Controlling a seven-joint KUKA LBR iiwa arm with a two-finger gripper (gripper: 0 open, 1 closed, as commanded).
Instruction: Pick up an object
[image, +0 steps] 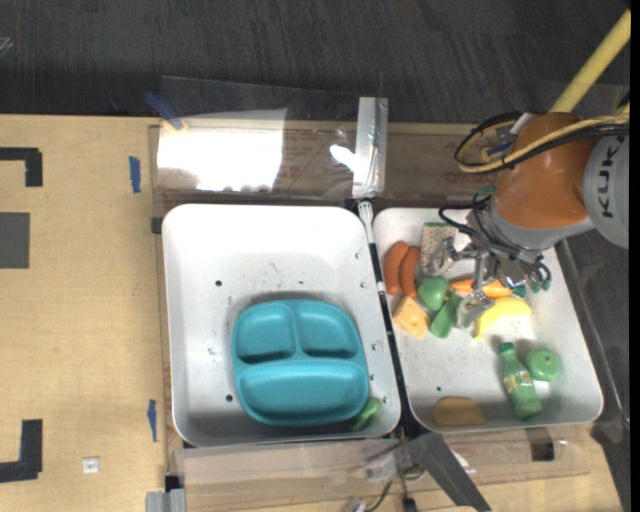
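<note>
A pale wooden bench (70, 330) bears two shallow white bins side by side, dark floor beyond. The left bin (190, 250) holds a teal divided tray (298, 362) low in its middle, with bare floor open above it. The right bin (580, 380) is crowded in its upper half: a heap of toy food (435, 295) lies against the shared wall, a green bottle (520, 382) and a brown piece (458, 410) lie lower. The gripper (487, 283) hangs over the heap; whether it grasps anything cannot be told.
</note>
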